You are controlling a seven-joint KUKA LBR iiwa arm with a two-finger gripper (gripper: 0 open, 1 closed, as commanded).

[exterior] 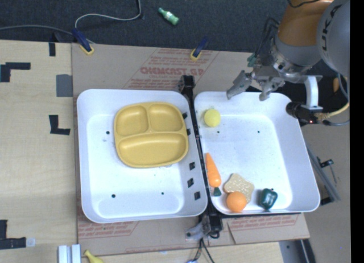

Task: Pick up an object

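Hovering spread and empty over the right bin's [296, 159] far rim, the gripper [250, 90] has the yellow ball [212, 118] nearest, lying just left and nearer the camera.

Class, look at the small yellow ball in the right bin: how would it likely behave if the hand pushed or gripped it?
The yellow ball looks round, so a push would probably send it rolling. It sits near the right bin's left wall, which might stop it. Its curved surface could slip from the hand.

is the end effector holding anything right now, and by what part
Nothing is held. The end effector hangs open above the right bin's far rim, with no object between its fingers.
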